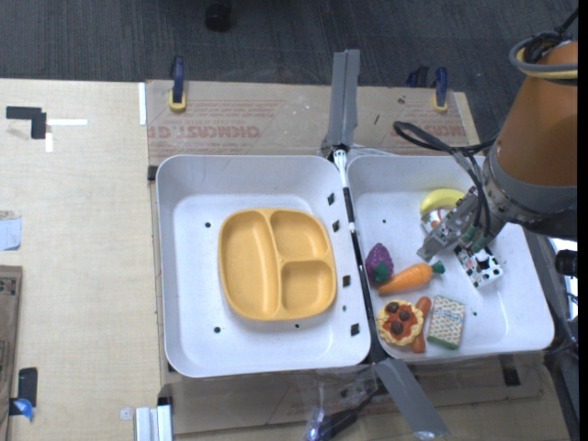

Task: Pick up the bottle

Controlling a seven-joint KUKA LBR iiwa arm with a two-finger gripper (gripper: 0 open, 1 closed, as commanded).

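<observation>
Grey two-finger gripper low inside right-hand shallow white bin, just beside orange toy carrot, between yellow rounded toy and white black-spotted piece. Spread or pressed together: cannot tell. Cannot tell which item is the bottle.

Bench is carrying two white bins. Left one is holding one yellow divided plate. Right one is holding one banana, one carrot, one purple grape bunch, one pizza slice, one green box.
</observation>
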